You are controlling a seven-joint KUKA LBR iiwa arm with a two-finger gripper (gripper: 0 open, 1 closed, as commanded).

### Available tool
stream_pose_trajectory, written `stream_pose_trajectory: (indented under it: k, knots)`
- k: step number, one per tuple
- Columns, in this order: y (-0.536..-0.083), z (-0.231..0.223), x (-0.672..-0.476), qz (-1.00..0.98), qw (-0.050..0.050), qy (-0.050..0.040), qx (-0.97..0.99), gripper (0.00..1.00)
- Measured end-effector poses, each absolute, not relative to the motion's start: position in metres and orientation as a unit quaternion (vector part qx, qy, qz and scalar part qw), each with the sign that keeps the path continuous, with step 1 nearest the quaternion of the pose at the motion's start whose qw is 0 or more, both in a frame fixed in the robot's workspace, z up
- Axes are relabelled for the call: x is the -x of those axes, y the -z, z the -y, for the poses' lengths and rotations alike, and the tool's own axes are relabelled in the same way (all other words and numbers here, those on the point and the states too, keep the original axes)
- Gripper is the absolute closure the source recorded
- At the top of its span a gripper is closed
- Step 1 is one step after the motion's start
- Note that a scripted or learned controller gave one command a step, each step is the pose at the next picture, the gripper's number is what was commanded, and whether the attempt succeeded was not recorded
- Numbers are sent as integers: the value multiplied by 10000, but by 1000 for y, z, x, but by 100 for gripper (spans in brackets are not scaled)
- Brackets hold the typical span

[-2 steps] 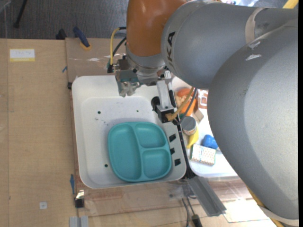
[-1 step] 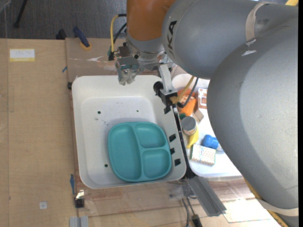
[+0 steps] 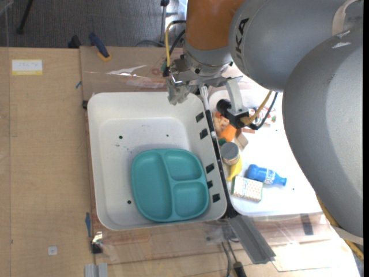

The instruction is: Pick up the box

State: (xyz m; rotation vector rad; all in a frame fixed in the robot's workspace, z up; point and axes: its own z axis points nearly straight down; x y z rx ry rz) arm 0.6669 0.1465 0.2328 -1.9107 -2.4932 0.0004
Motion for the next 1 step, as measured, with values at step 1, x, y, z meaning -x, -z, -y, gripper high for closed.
stream_pose_trajectory:
  k: [1]
  knots:
    - [-245,-147,-668,7937,-18,17,6083,100]
